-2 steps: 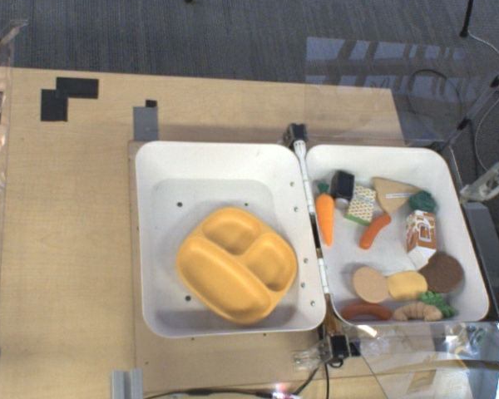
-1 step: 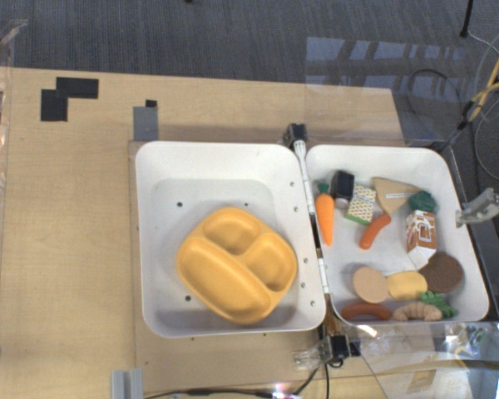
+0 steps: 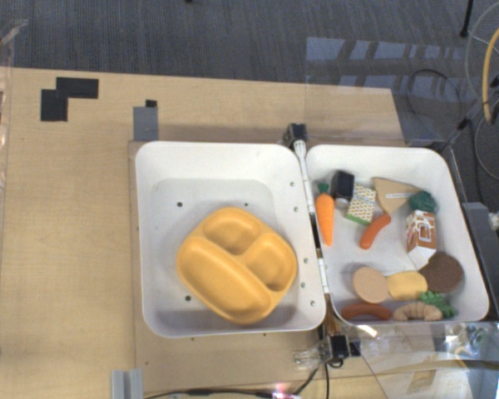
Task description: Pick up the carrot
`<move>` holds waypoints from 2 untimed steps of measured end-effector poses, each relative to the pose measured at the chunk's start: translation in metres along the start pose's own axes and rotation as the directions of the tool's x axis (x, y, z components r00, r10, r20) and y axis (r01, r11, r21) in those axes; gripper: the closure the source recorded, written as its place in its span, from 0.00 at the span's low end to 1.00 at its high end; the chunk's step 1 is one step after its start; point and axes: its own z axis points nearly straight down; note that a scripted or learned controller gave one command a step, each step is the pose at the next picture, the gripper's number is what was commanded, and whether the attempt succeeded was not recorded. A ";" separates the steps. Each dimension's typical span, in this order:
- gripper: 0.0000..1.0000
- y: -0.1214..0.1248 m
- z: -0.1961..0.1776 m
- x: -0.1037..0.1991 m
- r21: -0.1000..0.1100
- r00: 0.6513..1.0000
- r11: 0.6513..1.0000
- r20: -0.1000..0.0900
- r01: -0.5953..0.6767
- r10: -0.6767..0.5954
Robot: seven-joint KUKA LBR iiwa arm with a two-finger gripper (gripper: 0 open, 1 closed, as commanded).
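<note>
Carrot (image 3: pixel 324 217) just beside black block (image 3: pixel 342 184)

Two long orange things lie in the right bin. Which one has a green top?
The carrot by the bin's left wall has a green top at its upper end. The other orange piece, further right and tilted, shows no green.

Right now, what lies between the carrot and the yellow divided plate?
In the camera view, the two bins' adjoining white rims separate the carrot in the right bin from the yellow divided plate in the left bin.
</note>
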 end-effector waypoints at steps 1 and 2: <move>0.00 0.005 0.199 -0.019 -0.022 0.950 0.950 0.019 0.312 -0.311; 0.00 -0.002 0.002 -0.009 0.003 0.803 0.803 -0.005 0.596 -0.596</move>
